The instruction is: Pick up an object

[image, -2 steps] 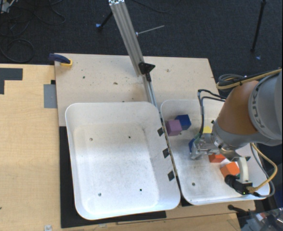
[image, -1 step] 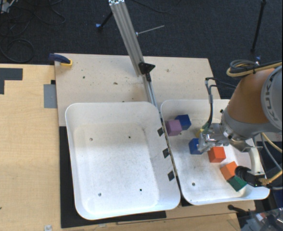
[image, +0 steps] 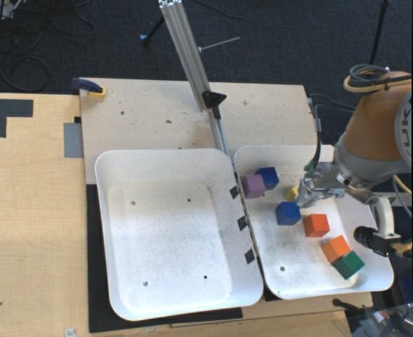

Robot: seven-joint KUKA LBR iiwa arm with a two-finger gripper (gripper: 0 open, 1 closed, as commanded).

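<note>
The right bin (image: 298, 283) holds several blocks. A purple block (image: 253, 184) and a blue block (image: 267, 177) sit together near its left wall. Another blue block (image: 287, 213) lies mid-bin, with a small yellow piece (image: 293, 193) just above it. A red-orange block (image: 316, 225), an orange block (image: 335, 247) and a green block (image: 348, 265) run toward the bin's lower right. My gripper (image: 307, 195) hangs low over the bin, right beside the yellow piece and just up and right of the mid-bin blue block. Nothing is visibly held between its fingers.
The left bin (image: 122, 188) sits beside the right one, divided by a wall with black clips (image: 241, 222). A slanted aluminium rail (image: 191, 62) rises behind the bins. The arm's orange band (image: 375, 128) looms over the right bin's right edge.
</note>
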